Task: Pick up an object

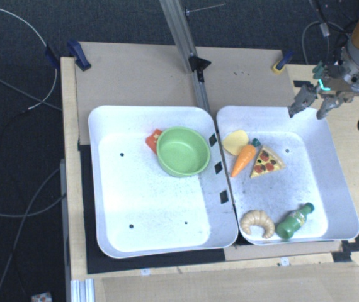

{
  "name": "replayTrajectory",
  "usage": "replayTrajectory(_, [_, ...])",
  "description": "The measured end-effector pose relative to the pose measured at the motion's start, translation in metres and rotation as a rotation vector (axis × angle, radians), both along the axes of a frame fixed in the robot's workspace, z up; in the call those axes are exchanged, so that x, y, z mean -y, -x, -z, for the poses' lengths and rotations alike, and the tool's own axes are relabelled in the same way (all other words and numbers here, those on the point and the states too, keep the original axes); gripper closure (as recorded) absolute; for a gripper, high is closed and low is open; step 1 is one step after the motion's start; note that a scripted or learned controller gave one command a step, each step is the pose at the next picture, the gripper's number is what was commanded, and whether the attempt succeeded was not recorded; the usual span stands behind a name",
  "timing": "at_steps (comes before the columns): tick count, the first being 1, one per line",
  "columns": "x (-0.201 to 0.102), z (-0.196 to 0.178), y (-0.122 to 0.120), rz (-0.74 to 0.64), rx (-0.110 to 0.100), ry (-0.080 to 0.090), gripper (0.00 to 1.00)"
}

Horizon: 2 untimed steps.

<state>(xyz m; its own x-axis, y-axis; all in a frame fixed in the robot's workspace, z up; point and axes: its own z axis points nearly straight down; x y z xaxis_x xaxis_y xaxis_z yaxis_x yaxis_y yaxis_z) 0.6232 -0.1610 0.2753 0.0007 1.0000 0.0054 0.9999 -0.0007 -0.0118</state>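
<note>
The gripper (310, 107) is seen over the right bin's (330, 168) far right corner — its 2 fingers spread, nothing pinched — well apart from the carrot (243, 160).

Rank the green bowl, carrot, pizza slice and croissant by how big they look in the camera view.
1. green bowl, clearly largest
2. carrot and croissant: these look about alike, so no firm order
3. pizza slice, slightly smaller, though close to those two
</note>
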Motion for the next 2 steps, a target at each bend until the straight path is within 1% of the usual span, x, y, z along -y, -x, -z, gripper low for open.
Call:
replayTrajectory(1, [0.0,-0.003,-0.001,0.0,0.005,0.001,0.0])
replayTrajectory(2, [-0.01,0.052,-0.005,-0.003,-0.003,0.0,0.0])
